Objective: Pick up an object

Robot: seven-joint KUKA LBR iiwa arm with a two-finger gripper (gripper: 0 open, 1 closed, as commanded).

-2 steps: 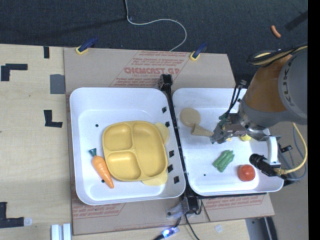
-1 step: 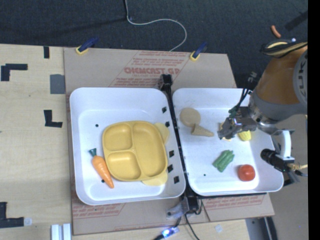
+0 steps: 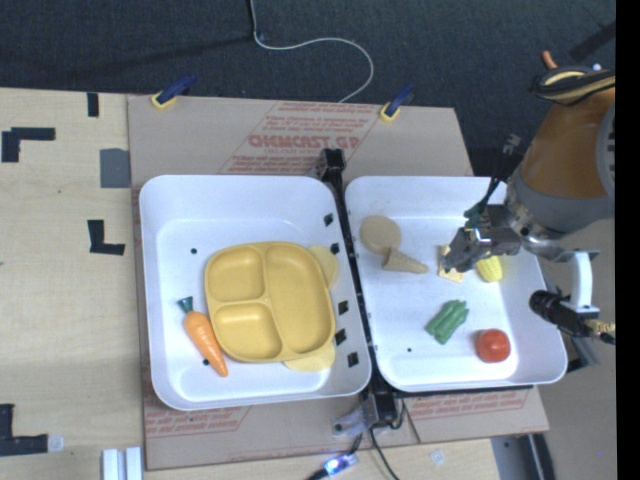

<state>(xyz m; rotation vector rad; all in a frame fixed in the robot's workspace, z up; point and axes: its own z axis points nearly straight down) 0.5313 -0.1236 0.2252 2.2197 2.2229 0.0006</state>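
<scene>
My gripper (image 3: 462,256) hangs low over the right bin (image 3: 520,371), near its right-hand middle. Directly beside it lies a yellow corn-like piece (image 3: 490,267), and a small yellow bit (image 3: 452,276) shows just under the gripper's tip. Whether either one touches the gripper is unclear. A green vegetable (image 3: 447,320) lies in front of the gripper, and a red tomato (image 3: 492,345) sits near the bin's front right corner. A tan cone-shaped toy (image 3: 388,245) rests in the left part of this bin.
The left bin (image 3: 160,228) holds a yellow divided plate (image 3: 268,300) and an orange carrot (image 3: 205,340) at its front left. A black divider (image 3: 345,258) runs between the bins. The arm's grey and orange body (image 3: 570,158) overhangs the right bin's far right side.
</scene>
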